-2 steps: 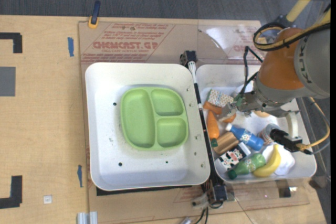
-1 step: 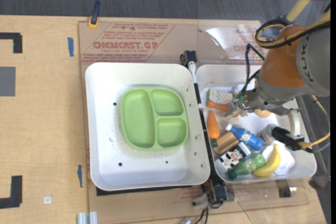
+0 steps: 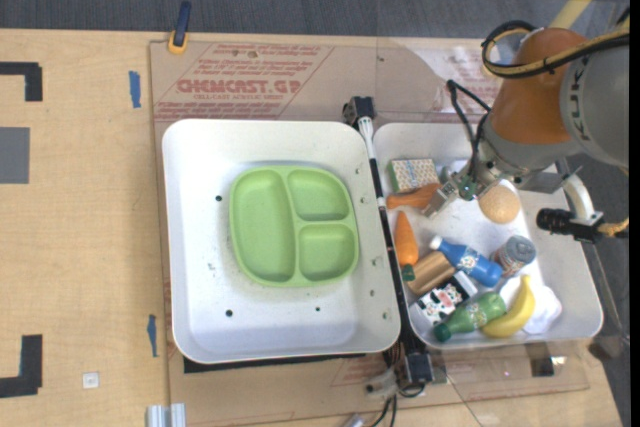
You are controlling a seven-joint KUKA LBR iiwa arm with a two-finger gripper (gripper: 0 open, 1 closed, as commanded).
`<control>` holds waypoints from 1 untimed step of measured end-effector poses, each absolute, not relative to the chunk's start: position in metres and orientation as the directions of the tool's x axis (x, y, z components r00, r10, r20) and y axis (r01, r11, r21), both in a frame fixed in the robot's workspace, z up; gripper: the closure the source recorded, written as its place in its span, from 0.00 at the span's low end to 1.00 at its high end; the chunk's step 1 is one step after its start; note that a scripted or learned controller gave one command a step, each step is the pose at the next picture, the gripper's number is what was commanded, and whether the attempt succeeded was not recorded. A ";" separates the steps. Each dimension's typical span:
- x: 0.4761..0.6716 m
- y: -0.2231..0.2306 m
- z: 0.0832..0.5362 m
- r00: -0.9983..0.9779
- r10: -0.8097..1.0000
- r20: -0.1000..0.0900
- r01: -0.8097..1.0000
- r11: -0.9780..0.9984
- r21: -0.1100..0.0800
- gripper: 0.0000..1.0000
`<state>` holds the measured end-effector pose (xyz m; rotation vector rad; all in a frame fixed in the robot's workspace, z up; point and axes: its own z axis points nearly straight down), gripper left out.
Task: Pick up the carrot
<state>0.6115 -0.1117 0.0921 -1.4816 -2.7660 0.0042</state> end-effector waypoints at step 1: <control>0.613 -0.111 0.089 -0.552 0.834 -0.005 0.834 0.552 0.004 0.00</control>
